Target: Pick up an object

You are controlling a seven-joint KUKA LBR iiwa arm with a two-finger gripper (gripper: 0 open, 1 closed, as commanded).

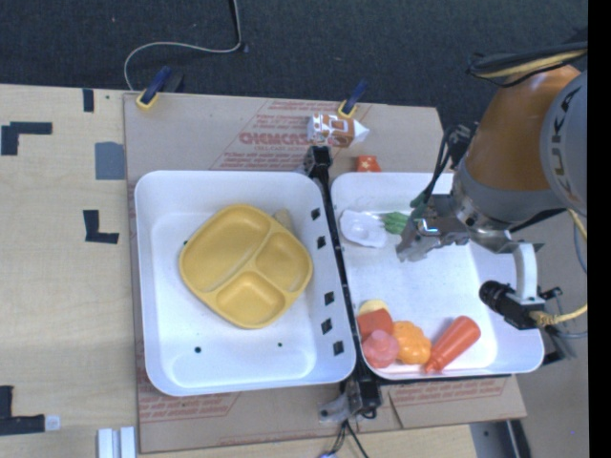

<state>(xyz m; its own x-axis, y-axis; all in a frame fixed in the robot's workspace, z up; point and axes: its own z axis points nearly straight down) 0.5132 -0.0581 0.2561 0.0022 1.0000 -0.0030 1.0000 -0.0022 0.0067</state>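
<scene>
gripper (417, 243) hung over right bin (496, 359) | jaws: couldn't tell | risk: clipping white cup (362, 227), missing green piece (396, 221)

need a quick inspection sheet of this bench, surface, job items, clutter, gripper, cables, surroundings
surface: cardboard sheet on a wooden bench, bearing the left bin and right bin side by side
job's things: in the right bin, a carrot-like orange toy, a red toy and an orange toy touching each other, a clear plastic piece, a green item
clutter: yellow divided tray in the left bin; small printed carton beyond the bins
grippers: gripper low over the right bin, near the green item; grasp cannot be judged
cables: thin cable on the dark floor
surroundings: black marks on the bench
</scene>
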